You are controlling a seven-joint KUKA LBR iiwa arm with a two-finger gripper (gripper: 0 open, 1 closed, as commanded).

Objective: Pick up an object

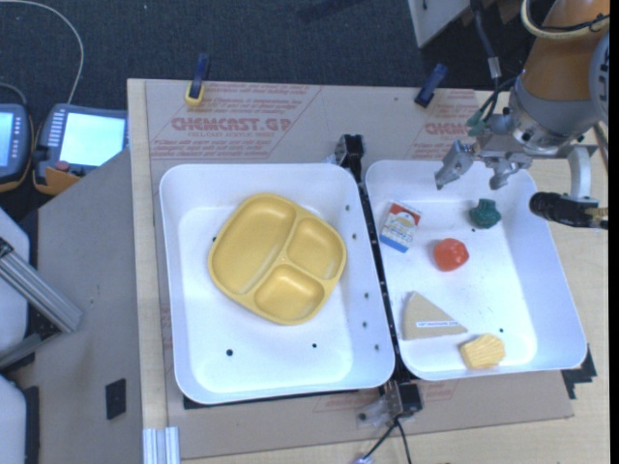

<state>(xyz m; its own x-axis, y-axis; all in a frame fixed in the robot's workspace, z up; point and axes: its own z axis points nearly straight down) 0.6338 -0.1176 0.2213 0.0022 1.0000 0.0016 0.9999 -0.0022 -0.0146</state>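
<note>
Here the pincer (pixel 477 171) hangs open and holds nothing, over the far edge of the right bin (pixel 561 288). The green toy (pixel 486 214) lies just beside it, the red ball (pixel 450 254) nearer the middle.

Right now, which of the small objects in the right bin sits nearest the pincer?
The dark green object, just below the open pincer. The red one and the small carton lie farther off.
</note>
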